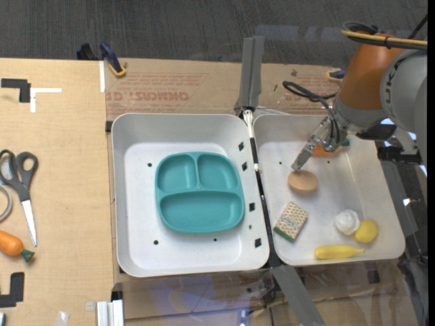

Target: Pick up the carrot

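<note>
Carrot (11, 244) lies on desk (61, 182) far left of teal plate (200, 191), below scissors (20, 189). End effector (302, 160), pinching nothing visible, hovers right of plate over tan bun (303, 181), w/ box (291, 221), banana (338, 252), lemon (366, 231) nearby.
</note>
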{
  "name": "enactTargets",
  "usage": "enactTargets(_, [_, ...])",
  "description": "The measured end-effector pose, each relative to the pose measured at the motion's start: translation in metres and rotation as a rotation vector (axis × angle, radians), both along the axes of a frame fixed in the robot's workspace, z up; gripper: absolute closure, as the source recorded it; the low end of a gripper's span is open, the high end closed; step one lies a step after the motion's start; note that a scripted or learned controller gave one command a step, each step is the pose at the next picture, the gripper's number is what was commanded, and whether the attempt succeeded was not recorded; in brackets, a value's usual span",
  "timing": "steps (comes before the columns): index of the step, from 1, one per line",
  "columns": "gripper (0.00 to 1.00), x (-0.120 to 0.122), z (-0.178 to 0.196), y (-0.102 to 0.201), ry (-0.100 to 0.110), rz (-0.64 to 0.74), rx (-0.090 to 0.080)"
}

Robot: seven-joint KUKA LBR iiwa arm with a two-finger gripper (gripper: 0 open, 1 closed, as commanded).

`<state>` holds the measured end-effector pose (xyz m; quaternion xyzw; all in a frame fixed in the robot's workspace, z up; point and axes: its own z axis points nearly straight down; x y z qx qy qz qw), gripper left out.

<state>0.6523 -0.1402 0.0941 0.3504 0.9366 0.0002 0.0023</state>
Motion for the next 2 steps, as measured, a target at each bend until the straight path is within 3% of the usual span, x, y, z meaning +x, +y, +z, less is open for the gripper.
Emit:
enactTargets(1, [1.0,0.001,0.011,0.0,-0.004,0.003,-0.004])
enactTargets(2, [1.0,-0.049,0.056,0.043,0.001,0.043,0.0])
